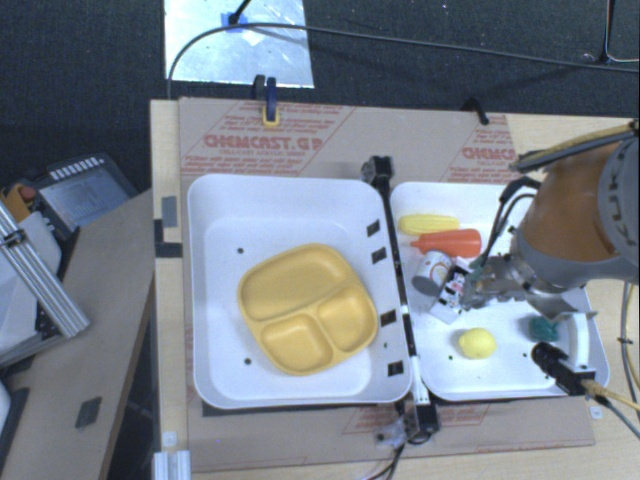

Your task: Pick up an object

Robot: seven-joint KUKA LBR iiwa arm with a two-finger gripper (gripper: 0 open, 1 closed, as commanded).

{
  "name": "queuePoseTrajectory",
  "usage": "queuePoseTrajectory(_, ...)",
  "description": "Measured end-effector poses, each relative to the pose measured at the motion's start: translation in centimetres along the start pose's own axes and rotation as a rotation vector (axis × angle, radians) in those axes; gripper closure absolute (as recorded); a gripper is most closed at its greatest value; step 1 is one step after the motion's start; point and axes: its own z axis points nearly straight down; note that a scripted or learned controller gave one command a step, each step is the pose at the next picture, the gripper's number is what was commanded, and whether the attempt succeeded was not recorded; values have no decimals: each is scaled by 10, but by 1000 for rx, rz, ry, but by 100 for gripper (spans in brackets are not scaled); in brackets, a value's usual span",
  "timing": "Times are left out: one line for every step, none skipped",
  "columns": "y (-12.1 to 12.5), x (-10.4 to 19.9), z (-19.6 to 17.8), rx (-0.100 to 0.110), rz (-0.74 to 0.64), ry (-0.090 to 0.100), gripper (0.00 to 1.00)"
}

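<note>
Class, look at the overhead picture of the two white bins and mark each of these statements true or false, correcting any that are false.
1. The yellow divided plate lies in the left bin. True.
2. The corn cob lies beside the carrot in the right bin. True.
3. The lemon rests on the plate. False: it lies on the right bin's floor.
4. The plate has two compartments. False: it has three.
5. The arm's tool is over the left bin. False: it is over the right bin, next to a small can.
</note>
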Motion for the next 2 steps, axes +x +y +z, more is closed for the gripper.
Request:
queuePoseTrajectory(2, 0, -52, -1, 0, 0, 100)
queuePoseTrajectory(12, 49, -45, 4, -4, 2, 100)
